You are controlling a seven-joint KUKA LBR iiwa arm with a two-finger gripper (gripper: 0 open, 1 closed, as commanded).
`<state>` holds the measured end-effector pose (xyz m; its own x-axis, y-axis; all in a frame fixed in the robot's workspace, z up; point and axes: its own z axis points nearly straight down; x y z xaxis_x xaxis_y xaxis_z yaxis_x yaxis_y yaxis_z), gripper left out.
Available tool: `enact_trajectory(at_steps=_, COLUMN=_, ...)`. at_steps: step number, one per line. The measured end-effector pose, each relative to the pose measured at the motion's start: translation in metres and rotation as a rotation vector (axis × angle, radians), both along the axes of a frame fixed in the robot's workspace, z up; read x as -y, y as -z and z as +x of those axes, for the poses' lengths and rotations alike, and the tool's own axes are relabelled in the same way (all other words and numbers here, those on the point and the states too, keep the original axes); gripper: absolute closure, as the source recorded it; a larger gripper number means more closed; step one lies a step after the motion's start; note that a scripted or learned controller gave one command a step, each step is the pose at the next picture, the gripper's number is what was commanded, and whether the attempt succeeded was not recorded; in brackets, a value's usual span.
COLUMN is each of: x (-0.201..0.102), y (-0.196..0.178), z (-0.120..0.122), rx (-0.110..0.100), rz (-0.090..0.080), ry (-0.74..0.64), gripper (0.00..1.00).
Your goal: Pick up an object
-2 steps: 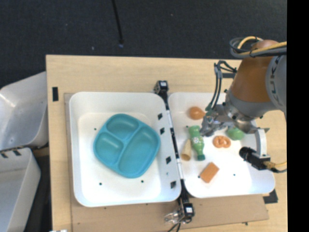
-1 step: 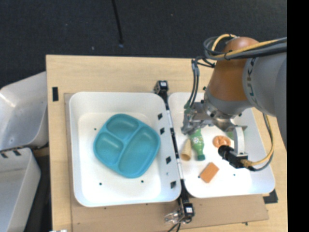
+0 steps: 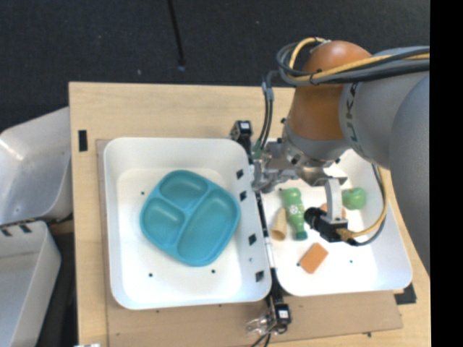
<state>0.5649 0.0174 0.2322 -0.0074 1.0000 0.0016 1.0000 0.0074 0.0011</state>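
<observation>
We count two white bins (image 3: 116, 194) on the desk (image 3: 159, 107), one teal divided plate (image 3: 189, 217), one green bottle (image 3: 294, 210), one small green piece (image 3: 354, 197), one orange block (image 3: 314, 257) and one tan cone (image 3: 278, 227). The arm (image 3: 376, 107) bends down from the right, with its pincer (image 3: 283, 173) over the right bin's inner edge. We cannot tell whether the pincer is open or closed. The bottle lies just below the pincer in the view, and the plate lies well to its left.

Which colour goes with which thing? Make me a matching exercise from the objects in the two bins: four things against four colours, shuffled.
Things:
1. divided plate
2. bottle
3. block
4. cone-shaped piece

Colours:
a. orange
b. tan
c. teal
d. green

Pairs: 1-c, 2-d, 3-a, 4-b.
</observation>
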Motion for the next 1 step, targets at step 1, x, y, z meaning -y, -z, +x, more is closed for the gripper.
enact_trajectory(at_steps=1, x=-0.0527, y=-0.0138, z=0.0174, rx=0.0, rz=0.0, ry=-0.001, gripper=1.0)
